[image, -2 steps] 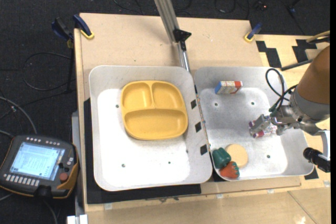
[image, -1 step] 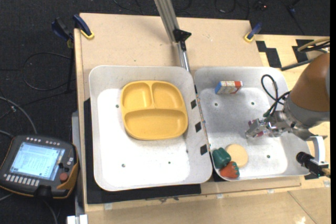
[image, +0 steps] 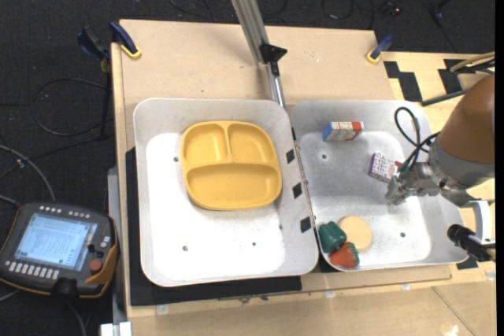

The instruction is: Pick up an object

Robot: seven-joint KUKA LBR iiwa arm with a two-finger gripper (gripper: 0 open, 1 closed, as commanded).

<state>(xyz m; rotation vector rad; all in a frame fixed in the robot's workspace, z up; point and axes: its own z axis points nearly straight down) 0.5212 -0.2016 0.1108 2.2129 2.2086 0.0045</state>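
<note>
A handheld control pad (image: 53, 248) with a lit screen lies on the dark floor at the far left, off the worktop (image: 197, 63). The worktop is pale brown board, with a blue and yellow clamp (image: 124, 41) at its upper left corner and another clamp (image: 379, 48) at the upper right. A grey metal pole (image: 244, 0) slants down from the top toward the gap between the two bins.

The left bin (image: 213, 252) is a shallow white tray. A yellow plate (image: 231, 164) with three compartments sits flat in its upper middle part, well apart from the bin walls.

The right bin (image: 409, 248) lies just beside the left one. Near its back wall rests a small box (image: 344, 130) in white, red and blue. To the right and a little lower is a small patterned packet (image: 383, 166), pink and white. At the front of this bin, near the left corner, a pale tan disc (image: 356, 230) lies flat; a green piece (image: 331, 234) touches its left side, and a red piece (image: 344, 255) lies just below them.

The arm (image: 471, 139) reaches in from the right, its orange band above the grey wrist. The gripper (image: 396, 191) points down into the right bin, just beside the patterned packet and slightly below it. The view does not resolve whether the jaws are wide or narrow, so I cannot tell, and nothing is seen between them.
</note>
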